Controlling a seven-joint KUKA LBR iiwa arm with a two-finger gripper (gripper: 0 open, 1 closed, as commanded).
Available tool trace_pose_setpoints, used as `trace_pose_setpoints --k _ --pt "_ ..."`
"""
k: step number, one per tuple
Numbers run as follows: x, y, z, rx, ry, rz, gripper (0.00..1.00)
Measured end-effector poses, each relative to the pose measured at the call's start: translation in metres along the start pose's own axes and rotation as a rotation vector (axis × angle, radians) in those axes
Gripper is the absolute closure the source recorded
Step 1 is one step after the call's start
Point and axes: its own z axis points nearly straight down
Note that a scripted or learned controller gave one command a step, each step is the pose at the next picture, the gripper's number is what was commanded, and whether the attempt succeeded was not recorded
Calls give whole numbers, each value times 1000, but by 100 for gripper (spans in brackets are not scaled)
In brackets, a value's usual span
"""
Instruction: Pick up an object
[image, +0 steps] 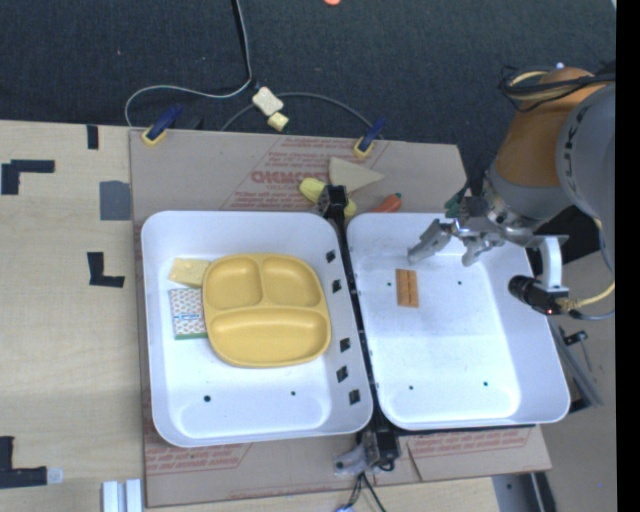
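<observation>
A small brown rectangular block (407, 288) lies flat in the right bin (500, 395), in its upper left part. My gripper (447, 247) hovers over the bin's upper area, up and to the right of the block and apart from it. Its two fingers are spread open, and nothing sits between them. The grey arm with its orange band (535, 140) comes in from the upper right.
The left bin (240, 405) holds a yellow divided plate (266, 308), a pale yellow piece (187, 271) and a patterned card (186, 312) by the plate's left side. Clamps, cables and small items lie on the cardboard behind the bins.
</observation>
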Motion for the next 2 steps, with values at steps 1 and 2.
trace_pose_setpoints --k 1,2 --pt "34 5 103 -6 -4 -1 0" --pt "33 6 89 -7 -3 0 100"
